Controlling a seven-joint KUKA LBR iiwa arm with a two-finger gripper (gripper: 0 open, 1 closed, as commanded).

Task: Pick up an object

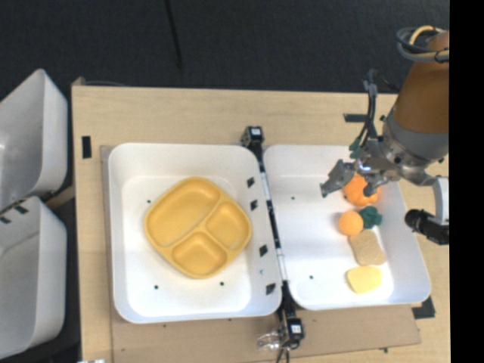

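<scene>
The right bin (310, 233) holds a small cluster of items along its right side. An orange ball-like piece (360, 192) lies directly under my gripper (357, 178), which hangs low over it. Just below sits a second orange round piece (350, 223) with a small dark green piece (370, 218) beside it. Further toward the front lie a tan bread-like slab (368, 247) and a yellow wedge (364, 279). The grey wrist and orange band (420, 104) rise above the gripper at the right edge.
The left bin (128, 278) holds a yellow divided plate (198, 226) with three compartments. A black divider strip with clips (266, 210) runs between the two bins. White rounded casings (26, 142) stand off the bench at the left.
</scene>
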